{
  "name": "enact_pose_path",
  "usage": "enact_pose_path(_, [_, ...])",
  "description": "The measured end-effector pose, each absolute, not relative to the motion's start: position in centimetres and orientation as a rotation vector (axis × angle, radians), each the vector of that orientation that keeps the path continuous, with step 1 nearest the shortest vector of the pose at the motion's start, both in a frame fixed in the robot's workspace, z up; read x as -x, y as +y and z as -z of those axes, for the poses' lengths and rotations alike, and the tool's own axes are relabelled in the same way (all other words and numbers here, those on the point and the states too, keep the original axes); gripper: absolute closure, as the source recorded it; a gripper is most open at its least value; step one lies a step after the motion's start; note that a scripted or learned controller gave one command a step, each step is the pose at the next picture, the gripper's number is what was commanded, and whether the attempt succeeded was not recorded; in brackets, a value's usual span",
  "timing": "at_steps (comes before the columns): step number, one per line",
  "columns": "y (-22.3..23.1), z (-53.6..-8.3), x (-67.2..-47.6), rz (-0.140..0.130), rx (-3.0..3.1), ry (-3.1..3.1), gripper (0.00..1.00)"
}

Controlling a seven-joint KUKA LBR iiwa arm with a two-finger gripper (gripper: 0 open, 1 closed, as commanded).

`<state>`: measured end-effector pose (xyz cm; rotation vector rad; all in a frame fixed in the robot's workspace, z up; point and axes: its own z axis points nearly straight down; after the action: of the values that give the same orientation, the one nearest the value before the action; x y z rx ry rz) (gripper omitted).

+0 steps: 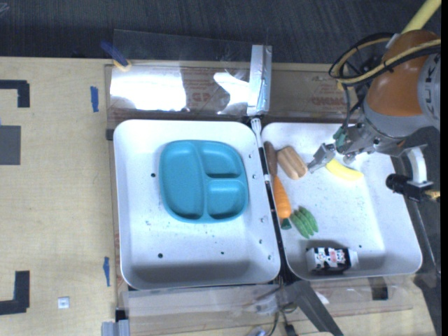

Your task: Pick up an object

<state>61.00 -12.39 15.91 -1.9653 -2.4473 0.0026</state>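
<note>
Counter carries two white bins. Left bin holds a blue divided tray. Right bin holds a bread roll, carrot, green item, a small black-and-white pack and a yellow piece. Pincer hangs just beside the yellow piece; its opening cannot be determined.

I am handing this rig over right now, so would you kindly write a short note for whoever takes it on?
Gripper: low over the right bin, near its back edge, beside the yellow banana-like toy; nothing visibly held, finger state unclear.
Right bin: bread-roll toy and carrot toy by the left wall, green toy next to the carrot, black-and-white can lying at the front.
Left bin: blue divided plate.
Done: no pick visible yet.
Left: grasp and lift one object.
</note>
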Motion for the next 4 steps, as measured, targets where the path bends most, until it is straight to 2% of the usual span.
enact_pose_path(1, [-14.1,-13.1,-61.2,0.001,1.755,-2.605,0.0])
enact_pose_path(2, [-16.9,-8.7,-64.0,0.005,1.773,-2.602,0.0])
enact_pose_path(3, [-17.0,-9.9,-64.2,0.01,1.779,-2.606,1.0])
enact_pose_path(4, [-11.1,-20.7,-65.9,0.012,1.721,-2.644,1.0])
